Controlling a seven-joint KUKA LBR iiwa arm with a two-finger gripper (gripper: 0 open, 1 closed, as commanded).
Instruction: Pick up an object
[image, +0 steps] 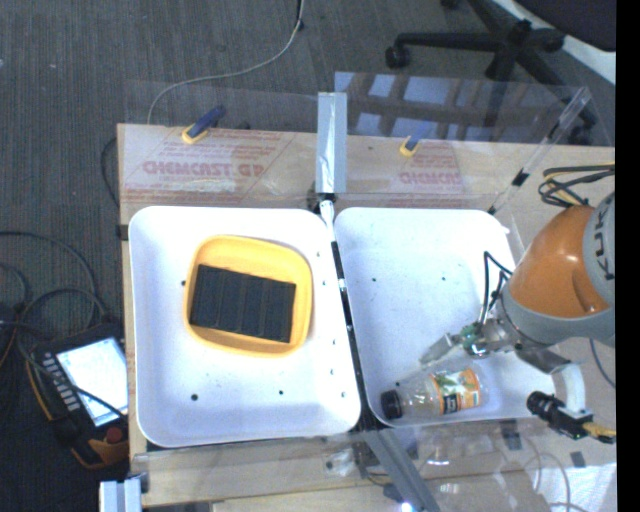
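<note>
The gripper (470, 342), finger state indeterminable, hangs over the right bin (420, 260); a bottle (437, 393) lies just below it.

The single camera is fixed above the bench (140, 160) and looks down at a slant. It stands far enough to take in both white bins, the left bin (160, 390) and the right bin (420, 250), with some dark floor (80, 70) behind. The arm (565, 270) enters from the right.
</note>
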